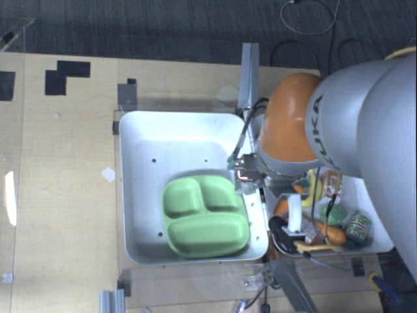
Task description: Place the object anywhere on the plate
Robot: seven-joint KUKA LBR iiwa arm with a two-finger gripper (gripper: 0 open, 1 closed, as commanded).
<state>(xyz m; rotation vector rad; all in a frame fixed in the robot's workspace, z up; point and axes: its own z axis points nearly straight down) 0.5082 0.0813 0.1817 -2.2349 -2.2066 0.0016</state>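
Starting at your left, the left bin [140, 175] held a green divided plate [205, 217], lying flat toward its near right corner. Right of it, the arm [352, 119] with its orange band [290, 126] hung low over the right bin [374, 237], covering most of it. Beneath it sat a jumble of small objects [319, 223], all apart from the plate. You could not tell the gripper's state; the arm hid it.

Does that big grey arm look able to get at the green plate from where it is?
Probably yes. The green plate lies open in the left bin with nothing on it, and the arm hangs beside it, over the right bin.
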